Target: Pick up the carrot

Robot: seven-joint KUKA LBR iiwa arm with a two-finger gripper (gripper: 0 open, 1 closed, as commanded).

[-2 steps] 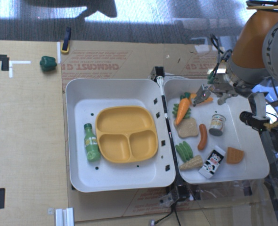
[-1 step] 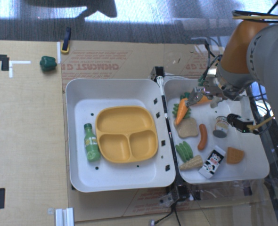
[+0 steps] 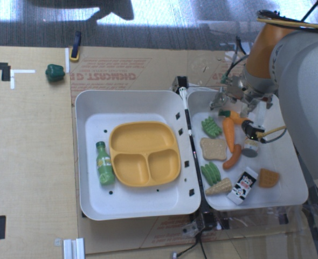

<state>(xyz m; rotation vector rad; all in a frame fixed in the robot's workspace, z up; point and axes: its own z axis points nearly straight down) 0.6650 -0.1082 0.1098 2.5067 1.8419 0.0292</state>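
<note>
The carrot (image 3: 229, 135) is orange and long and lies upright in the picture in the right bin (image 3: 288, 190), its top end pointing toward the far wall. My gripper (image 3: 236, 111) hangs just above that top end, at the back of the bin. It stands open, one finger on each side of the carrot's tip, and nothing is gripped between them. The grey arm with its orange band comes in from the upper right.
Crowded around the carrot are a bread slice (image 3: 213, 149), a sausage (image 3: 232, 156), two green vegetables (image 3: 211, 127) (image 3: 211, 172), a milk carton (image 3: 241, 186) and a waffle (image 3: 268, 177). The left bin (image 3: 89, 198) holds a yellow divided plate (image 3: 145, 152) and a green bottle (image 3: 104, 163).
</note>
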